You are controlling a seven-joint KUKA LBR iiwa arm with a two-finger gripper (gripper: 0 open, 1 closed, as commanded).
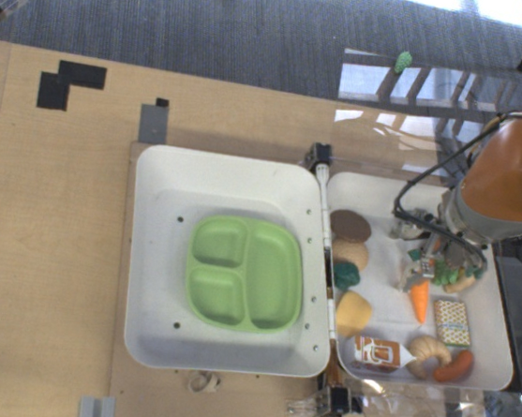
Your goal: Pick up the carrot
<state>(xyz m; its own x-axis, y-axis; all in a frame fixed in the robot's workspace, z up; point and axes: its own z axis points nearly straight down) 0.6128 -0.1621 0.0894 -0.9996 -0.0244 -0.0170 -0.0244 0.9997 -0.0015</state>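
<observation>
I see the arm (516, 173) reaching in from the right of the frame, its orange band over the upper right of the right bin (496, 373). The pincer (438, 262) hangs low over the middle of that bin, but it is a cluttered dark and green mass from here, and I cannot tell whether it is released or clenched, nor whether it touches anything.

The carrot (418, 300) lies on the bin floor just below the pincer in the frame, thick end up, tip pointing toward the lower edge. Whether its top meets the pincer I cannot tell.

Just right of the carrot sits a small patterned box (452, 322). Down the bin's left side run a brown round piece (350, 225), a tan one (350, 253), a dark green one (345, 274) and a yellow one (353, 311). Along the bottom lie a small carton (376, 354), a croissant (429, 350) and a red sausage (454, 367).

The left bin (163, 200) holds a green divided plate (244, 274). Both bins rest on the wooden tabletop (39, 251).
</observation>
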